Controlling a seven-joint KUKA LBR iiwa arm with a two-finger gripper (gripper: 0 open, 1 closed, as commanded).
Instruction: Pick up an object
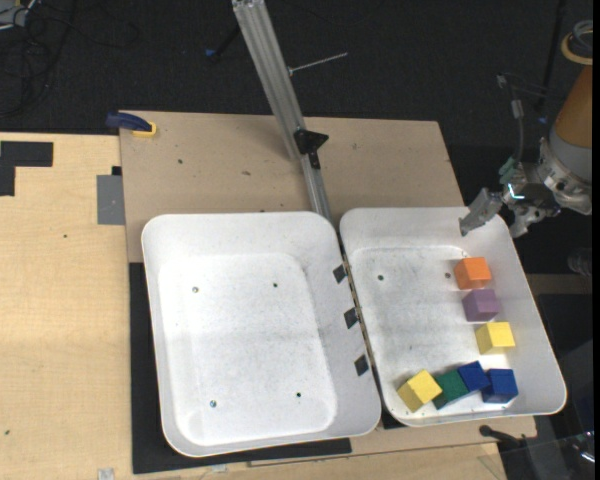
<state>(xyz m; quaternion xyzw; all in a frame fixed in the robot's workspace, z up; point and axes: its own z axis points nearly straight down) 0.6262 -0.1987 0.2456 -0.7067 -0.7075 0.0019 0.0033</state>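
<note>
Several small blocks lie along the right bin's (410,268) right and front sides: an orange cube (472,272), a purple cube (481,303), a yellow cube (496,336), and at the front a yellow block (418,389), a green block (450,388) and two blue cubes (472,375) (500,384). My gripper (500,214) hovers over the bin's back right rim, just above and behind the orange cube. Its fingers are spread apart and open, with nothing between them.
The left bin (240,338) sits beside the right one, with black clips (350,316) along the shared edge. A slanted aluminium rail (280,98) rises behind the bins. A blue and yellow clamp (132,123) rests at the board's back left corner.
</note>
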